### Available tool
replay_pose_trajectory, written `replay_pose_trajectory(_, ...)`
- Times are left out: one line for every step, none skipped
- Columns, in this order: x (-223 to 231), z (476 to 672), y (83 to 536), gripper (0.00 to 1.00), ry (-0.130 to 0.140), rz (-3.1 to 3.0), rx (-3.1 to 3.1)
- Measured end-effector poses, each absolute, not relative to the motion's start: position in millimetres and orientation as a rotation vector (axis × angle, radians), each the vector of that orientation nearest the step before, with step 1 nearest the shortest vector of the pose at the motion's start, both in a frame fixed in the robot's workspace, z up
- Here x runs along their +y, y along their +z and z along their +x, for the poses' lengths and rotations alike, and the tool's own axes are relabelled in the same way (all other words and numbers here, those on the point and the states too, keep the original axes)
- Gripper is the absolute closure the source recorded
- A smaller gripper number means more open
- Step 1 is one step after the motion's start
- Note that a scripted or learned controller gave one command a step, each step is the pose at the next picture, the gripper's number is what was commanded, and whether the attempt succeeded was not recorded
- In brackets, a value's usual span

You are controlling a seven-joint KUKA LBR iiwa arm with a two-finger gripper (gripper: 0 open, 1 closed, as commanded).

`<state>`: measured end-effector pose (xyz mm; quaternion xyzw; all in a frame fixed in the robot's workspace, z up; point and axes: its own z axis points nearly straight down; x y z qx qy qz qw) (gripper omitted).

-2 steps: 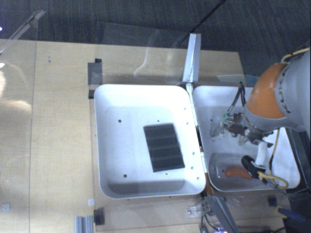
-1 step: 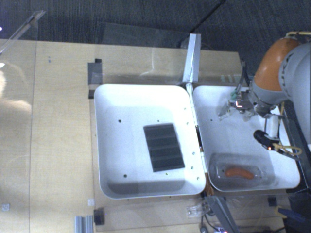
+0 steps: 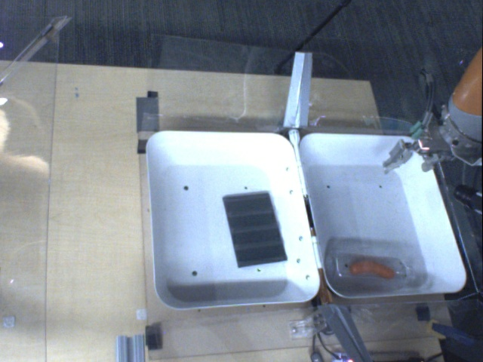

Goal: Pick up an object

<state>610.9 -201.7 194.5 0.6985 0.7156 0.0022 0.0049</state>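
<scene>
Two white bins sit side by side on the pale wooden worktop (image 3: 83, 225). The left bin (image 3: 170, 202) has one thing in it: a flat dark block (image 3: 255, 228) with ridges across its top, lying a little tilted near the middle of the bin floor. The right bin (image 3: 355, 194) has a clear plastic tub (image 3: 371, 266) lying in its near corner, and inside the tub is a small orange thing (image 3: 372, 268) shaped a bit like a sausage (the see-through walls blur it, so what it really is stays hard to say).

The hand (image 3: 411, 151) is at the far right edge of the right bin, up by the bin's back corner. Its grey tips point in over the bin wall. I cannot tell if it is open or closed, and nothing can be seen between its tips.

The clear tub with the orange thing is well apart from the hand, nearer the camera and a little to the left of it. The dark block is farther still, off to the hand's left in the other bin.
</scene>
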Motion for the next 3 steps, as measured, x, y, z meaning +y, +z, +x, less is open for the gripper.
replay_pose_trajectory(-123,593.9,90,0.00,0.008,2.204,2.230)
replay_pose_trajectory(-125,653.9,87,0.00,0.009,2.149,2.280)
replay_pose_trajectory(-199,603.8,199,0.00,0.008,2.257,2.171)
